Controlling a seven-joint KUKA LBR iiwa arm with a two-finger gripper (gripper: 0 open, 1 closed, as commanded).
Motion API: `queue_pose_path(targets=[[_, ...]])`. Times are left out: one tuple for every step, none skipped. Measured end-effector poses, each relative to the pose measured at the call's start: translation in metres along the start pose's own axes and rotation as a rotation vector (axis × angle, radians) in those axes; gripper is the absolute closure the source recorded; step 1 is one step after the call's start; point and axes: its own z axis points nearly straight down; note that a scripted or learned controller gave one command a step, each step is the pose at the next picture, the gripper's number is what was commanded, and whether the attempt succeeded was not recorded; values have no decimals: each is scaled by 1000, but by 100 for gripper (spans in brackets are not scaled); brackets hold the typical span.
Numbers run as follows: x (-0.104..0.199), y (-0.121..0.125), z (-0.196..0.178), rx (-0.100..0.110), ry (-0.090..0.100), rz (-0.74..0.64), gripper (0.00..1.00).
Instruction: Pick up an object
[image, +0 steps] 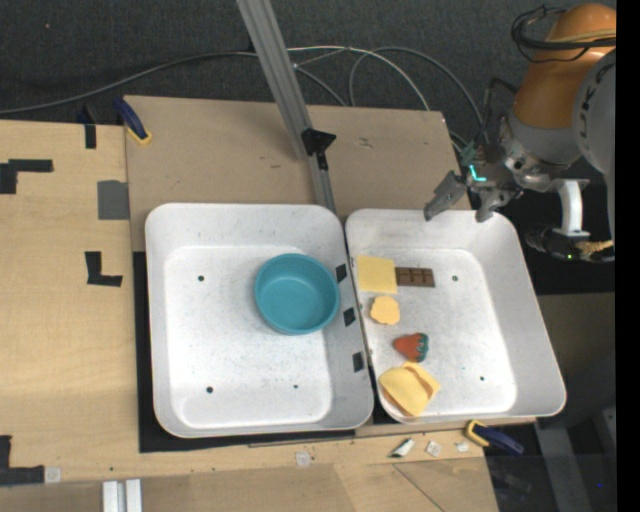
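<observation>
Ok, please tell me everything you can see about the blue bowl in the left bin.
The blue bowl is round, teal-blue, and looks like smooth plastic. It stands upright, its opening facing up, and nothing is visible inside. It sits on the floor of the left white bin, a little right of the middle and towards the far side. It touches only the bin floor. The gripper is far from it, over the far edge of the right bin.

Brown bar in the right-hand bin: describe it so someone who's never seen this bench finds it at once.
Take the right bin, the one nearer the arm. Along its left side lies a cluster of small items; the brown bar sits at the far end of it, just right of the pale yellow square. It is the only dark, segmented rectangle; its neighbours are yellow or red.
</observation>
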Motion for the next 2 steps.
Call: queue_pose_path(targets=[[-2,9,56,5,1,0,0],[8,5,106,5,1,0,0]])
